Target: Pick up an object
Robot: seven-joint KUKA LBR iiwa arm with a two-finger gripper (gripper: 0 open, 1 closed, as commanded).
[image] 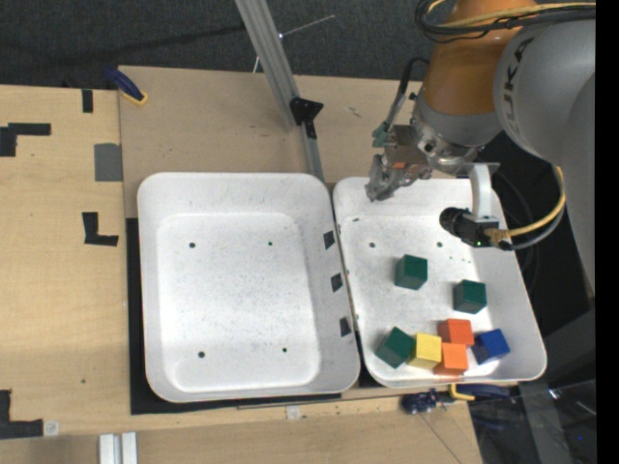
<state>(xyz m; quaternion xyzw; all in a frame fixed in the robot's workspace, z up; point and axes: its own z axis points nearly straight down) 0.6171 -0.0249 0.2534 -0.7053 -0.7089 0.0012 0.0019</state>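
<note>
So here's where we're at: the grey arm with the orange band has its tool [384, 184] hanging over the far-left corner of the right white plastic bin [513, 288], right by the rim. From this angle we honestly can't tell how the tool is set, and we see nothing in it.

Everything pickable sits in that same bin, toward the near side. The closest candidate is a dark green cube [411, 271] sitting alone, toward the near edge from the tool and a touch to the right in the picture. A second dark green cube [470, 296] is further right, also alone. Then there's a cluster along the near wall: a third green cube [395, 346], a yellow cube [427, 348], 2 orange cubes [455, 344] and a blue cube [491, 345], packed touching or nearly so.

The left white bin [155, 211] on the wooden tabletop [58, 259] has no blocks.

Our guess: the lone green cube is the easy grab, since it has free space all round, while the cluster looks awkward to get at.
</note>
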